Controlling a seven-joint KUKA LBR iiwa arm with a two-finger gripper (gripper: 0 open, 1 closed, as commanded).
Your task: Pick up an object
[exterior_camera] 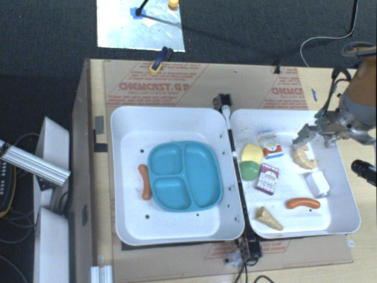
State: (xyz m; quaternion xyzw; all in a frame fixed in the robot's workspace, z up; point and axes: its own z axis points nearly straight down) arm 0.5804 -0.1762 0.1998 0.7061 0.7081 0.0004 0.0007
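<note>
Right bin (339,214): gripper (307,135) at 2 o'clock, above a pale bread-like piece (304,157); jaws state cannot be told. Left bin (126,158): blue divided plate (184,175), sausage (144,181) at its 9 o'clock.

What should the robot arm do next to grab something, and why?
Probably lower the tool a little, straight onto the beige bread-like piece just below it in the right bin. That piece is the nearest thing to the tool and lies apart from the white block and the sausage, so there is room around it.
</note>
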